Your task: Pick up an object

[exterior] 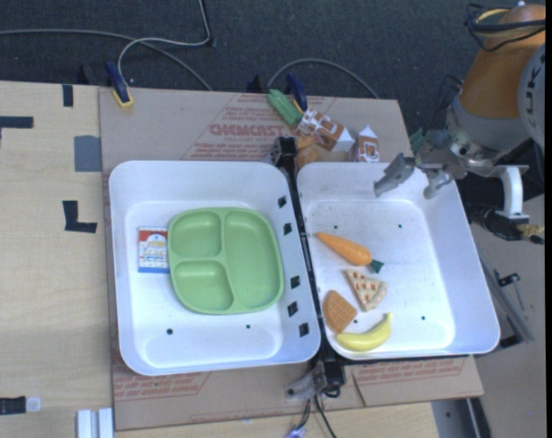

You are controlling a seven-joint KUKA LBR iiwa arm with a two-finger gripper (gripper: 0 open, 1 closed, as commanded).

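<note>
On the desk we see two white bins side by side: the left bin bears a green divided plate and a small card, while the right bin carries the likely targets, a carrot, a sandwich wedge, a waffle piece and a banana, grouped near its left front. The grey arm leans in from the right, its gripper poised over the bin's far edge, jaws spread apart and empty. We judge the approach step underway; next, travel toward the carrot and descend.
</note>
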